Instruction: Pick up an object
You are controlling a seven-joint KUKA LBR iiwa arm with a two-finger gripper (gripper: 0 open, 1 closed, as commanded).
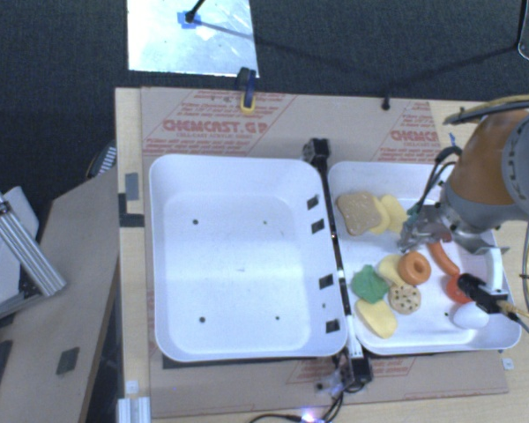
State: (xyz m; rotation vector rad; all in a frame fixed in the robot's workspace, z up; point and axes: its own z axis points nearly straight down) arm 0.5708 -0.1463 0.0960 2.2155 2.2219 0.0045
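Cardboard [247, 386] lines the bench under both white bins. Nearest in the right bin [423, 340] lie a pale yellow banana-like piece [376, 318], a tan cookie dotted with dark chips [406, 300], and off to the right a white egg shape [470, 316] touching a red piece [459, 291]. Just behind these sit a green leafy lump [368, 284] and an orange doughnut ring with a dark hole [414, 268], resting against a yellow piece [390, 270]. A red-orange sausage shape [443, 256] lies right beside the ring.

My gripper [420, 230] hangs low over the middle of this bin, just above the doughnut; whether my fingers are spread or pinched I cannot tell, and nothing shows between them. Farther back lie a brown slice of bread [361, 211] and a pale yellow block [392, 211], side by side and touching. The left bin [238, 254] sits alongside, joined by a black divider [328, 236]. Beyond, a yellow clamp [247, 91] grips the cardboard's far edge.
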